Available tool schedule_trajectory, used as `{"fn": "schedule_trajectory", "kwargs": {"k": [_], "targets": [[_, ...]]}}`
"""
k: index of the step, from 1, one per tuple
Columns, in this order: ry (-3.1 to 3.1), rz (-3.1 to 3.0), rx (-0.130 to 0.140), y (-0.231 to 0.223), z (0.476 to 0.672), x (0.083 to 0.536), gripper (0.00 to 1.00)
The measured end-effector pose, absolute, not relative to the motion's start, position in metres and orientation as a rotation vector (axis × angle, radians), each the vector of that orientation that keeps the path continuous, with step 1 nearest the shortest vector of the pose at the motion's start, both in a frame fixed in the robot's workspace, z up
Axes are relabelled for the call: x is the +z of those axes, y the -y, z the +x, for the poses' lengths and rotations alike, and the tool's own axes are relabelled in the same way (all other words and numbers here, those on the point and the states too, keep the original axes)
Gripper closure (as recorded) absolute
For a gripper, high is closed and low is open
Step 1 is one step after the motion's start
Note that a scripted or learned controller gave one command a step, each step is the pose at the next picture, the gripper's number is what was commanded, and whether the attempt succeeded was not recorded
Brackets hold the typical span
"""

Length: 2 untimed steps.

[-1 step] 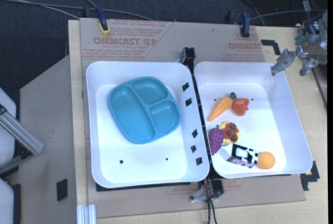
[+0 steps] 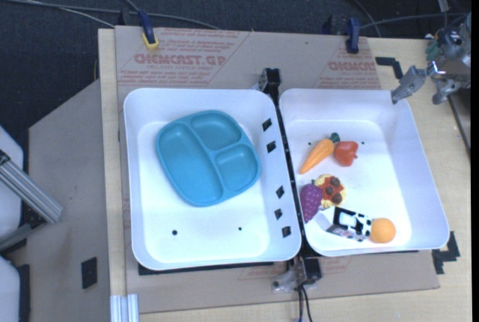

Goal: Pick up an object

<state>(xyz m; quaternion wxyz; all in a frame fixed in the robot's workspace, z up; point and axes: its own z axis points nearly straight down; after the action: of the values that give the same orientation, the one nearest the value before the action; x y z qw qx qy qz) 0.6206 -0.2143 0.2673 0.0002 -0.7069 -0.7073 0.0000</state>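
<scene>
The right bin (image 2: 419,163) holds several toy foods. An orange carrot (image 2: 317,154) lies beside a red pepper (image 2: 345,153) near its middle. Below them sit a small yellow and red piece (image 2: 329,186), a purple grape bunch (image 2: 310,198), a black and white packet (image 2: 348,223) and an orange ball (image 2: 382,230). My gripper (image 2: 425,86) hovers over the bin's far right corner, well away from the toys. Its fingers are spread open with nothing between them.
A blue divided plate (image 2: 208,156) lies in the left bin (image 2: 142,186). A black divider (image 2: 278,163) with clips runs between the bins. Clamps (image 2: 148,34) hold a cardboard sheet at the bench's back edge. Cables cross the dark floor behind.
</scene>
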Motion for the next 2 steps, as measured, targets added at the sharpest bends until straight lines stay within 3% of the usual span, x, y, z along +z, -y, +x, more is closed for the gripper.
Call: {"fn": "schedule_trajectory", "kwargs": {"k": [1,2], "targets": [[2.218,-2.218,0.004,0.218,0.627,0.221,0.00],[2.217,-2.216,0.005,0.210,0.620,0.163,0.00]]}}
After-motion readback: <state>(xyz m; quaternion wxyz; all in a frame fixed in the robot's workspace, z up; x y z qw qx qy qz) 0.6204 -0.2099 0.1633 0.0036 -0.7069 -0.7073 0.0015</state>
